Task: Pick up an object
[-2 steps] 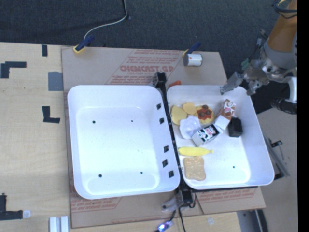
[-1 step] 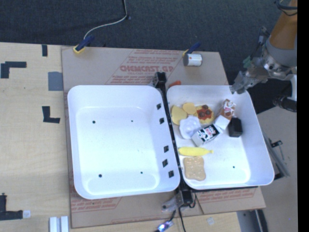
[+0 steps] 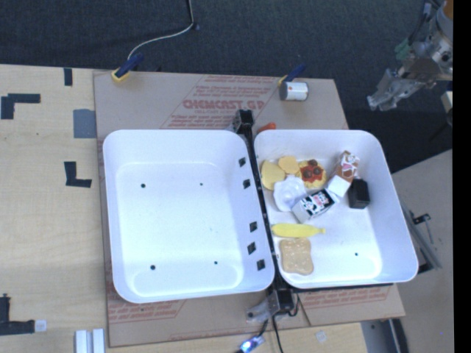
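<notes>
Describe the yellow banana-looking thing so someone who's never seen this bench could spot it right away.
Look at the right-hand white bin, the one holding the cluster of small items. Below the black-and-white carton, a long yellow banana lies flat and roughly level, with a tan toast-shaped piece just under it. It is the only long, thin yellow item; the other yellow pieces are rounded slices higher up.

Wood bench (image 3: 44,219) w/ cardboard sheet (image 3: 221,98), two white bins (image 3: 118,153) side by side on it.
</notes>
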Controlling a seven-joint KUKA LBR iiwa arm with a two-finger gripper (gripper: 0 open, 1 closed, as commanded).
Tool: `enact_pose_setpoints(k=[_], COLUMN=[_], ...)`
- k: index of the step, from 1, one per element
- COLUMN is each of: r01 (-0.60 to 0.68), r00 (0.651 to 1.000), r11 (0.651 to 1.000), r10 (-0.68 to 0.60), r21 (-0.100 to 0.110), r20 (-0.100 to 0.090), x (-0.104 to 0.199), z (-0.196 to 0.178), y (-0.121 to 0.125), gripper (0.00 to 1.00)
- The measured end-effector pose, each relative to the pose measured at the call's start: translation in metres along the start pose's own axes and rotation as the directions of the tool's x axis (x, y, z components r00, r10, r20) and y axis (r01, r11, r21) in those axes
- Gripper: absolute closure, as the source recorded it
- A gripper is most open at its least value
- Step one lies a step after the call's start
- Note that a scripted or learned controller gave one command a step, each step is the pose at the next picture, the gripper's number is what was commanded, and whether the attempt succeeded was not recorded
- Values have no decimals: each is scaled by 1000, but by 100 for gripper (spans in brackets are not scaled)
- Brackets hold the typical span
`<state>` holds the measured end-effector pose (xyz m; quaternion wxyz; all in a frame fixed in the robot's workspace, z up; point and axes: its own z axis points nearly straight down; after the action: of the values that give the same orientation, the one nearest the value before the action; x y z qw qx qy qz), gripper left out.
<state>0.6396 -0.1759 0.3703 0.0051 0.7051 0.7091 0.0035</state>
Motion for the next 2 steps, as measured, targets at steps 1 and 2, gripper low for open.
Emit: enact_pose_setpoints(k=[1,2], r01=[-5,-2], r00=[1000,1000], r11=[1000,1000], r10=[5,2], r21=[-4,5], r20=[3,2], x=[-2,-5], z=[-142,-166], y=[-63,27], gripper=[100,100])
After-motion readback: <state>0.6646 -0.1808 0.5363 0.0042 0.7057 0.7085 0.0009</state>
